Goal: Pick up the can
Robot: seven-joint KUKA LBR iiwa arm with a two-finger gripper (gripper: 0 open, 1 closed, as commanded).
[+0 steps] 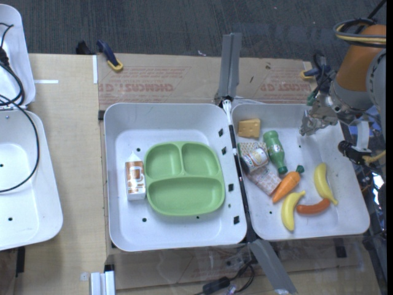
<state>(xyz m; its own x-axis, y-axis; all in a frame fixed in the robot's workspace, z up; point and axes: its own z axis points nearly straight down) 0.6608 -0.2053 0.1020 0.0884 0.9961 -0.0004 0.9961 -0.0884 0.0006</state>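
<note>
The can (255,158) lies on its side in the right bin (347,223), near that bin's left wall, its patterned label facing up. A green bottle (275,152) rests just to its right and a patterned packet (264,178) below it. My gripper (309,126) hovers over the bin's upper right part, well to the right of the can and apart from it, with nothing seen between its fingers.
In the right bin also lie a tan bread piece (249,128), a carrot (285,186), two bananas (324,183) (290,209) and a red-orange sausage (313,207). The left bin (116,165) bears a green divided plate (183,178) and a small carton (135,179).
</note>
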